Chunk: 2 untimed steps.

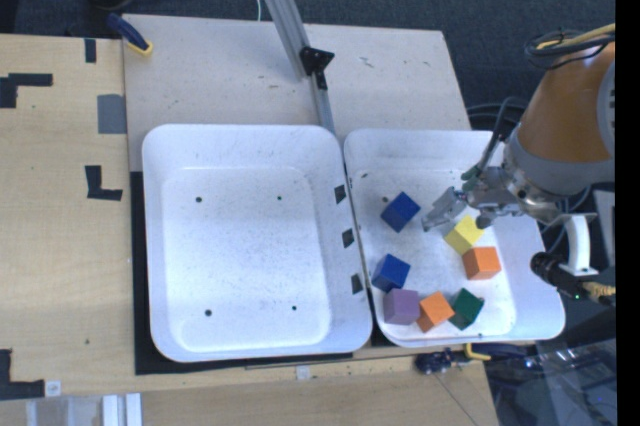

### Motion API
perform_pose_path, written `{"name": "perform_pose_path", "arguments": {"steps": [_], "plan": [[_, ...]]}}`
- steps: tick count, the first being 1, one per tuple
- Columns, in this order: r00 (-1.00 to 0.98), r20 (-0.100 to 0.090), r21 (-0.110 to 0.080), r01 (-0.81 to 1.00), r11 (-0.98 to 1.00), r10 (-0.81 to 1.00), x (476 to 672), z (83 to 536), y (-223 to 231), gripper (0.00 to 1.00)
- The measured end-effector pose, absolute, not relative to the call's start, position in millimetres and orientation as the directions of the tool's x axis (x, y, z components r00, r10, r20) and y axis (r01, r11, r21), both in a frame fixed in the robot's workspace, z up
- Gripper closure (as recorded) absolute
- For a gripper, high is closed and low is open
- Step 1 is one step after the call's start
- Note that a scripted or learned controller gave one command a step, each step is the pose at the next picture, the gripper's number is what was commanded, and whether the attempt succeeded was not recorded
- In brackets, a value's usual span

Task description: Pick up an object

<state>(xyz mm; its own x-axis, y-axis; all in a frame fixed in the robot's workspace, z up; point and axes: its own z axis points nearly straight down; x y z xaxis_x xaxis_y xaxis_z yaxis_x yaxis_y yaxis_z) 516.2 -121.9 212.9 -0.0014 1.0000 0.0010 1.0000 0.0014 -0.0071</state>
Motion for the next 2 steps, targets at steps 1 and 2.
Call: {"name": "perform_pose_path", "arguments": {"steps": [1,2], "plan": [[-0.001,0.000,-0.007,1.000,0.001,1.000,523.2,160,-127,0.00],[-0.001,0.002,-0.009,1.000,0.001,1.000,517.1,99,-119,0.00]]}}
